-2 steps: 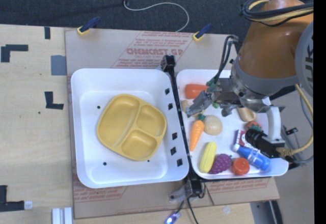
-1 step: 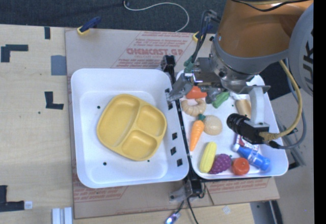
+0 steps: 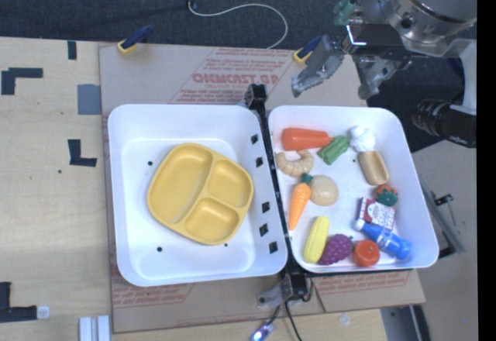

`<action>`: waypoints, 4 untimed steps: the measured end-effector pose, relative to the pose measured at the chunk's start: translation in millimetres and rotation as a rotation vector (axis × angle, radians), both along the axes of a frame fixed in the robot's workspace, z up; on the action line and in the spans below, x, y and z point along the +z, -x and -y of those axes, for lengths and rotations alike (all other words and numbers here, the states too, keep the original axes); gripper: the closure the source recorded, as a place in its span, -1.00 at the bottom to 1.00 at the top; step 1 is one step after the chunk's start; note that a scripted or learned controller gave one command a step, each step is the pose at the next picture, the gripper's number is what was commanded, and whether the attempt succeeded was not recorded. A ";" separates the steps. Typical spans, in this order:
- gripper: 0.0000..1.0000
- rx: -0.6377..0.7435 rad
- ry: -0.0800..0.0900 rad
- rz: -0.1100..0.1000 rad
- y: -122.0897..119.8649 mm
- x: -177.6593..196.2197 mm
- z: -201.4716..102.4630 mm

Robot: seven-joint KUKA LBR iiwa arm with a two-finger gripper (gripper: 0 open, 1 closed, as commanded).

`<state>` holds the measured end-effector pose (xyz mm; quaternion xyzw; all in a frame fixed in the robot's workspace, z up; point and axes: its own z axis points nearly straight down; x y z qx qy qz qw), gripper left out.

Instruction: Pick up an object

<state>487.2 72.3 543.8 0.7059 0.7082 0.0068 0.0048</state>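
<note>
Your gripper [image 3: 341, 72] hangs spread and empty, just beyond the right bin's [image 3: 411, 177] far rim. The hot dog [image 3: 304, 138] lies nearest, long axis running along that rim.

Single fixed camera above bench [image 3: 46, 177], slanted down, both bins [image 3: 124, 200].

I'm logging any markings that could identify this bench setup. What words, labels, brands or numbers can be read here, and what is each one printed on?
"CHEMCAST GP", in red, upside down to the camera, on the brown sheet under the two bins; this is my best reading.
The smaller red lines around it on that sheet: too blurred to read.
The print on the small red and white carton in the right bin: too small to read.
</note>
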 end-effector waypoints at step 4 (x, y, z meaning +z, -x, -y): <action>1.00 0.001 -0.003 0.002 -13.1 -5.6 -72.6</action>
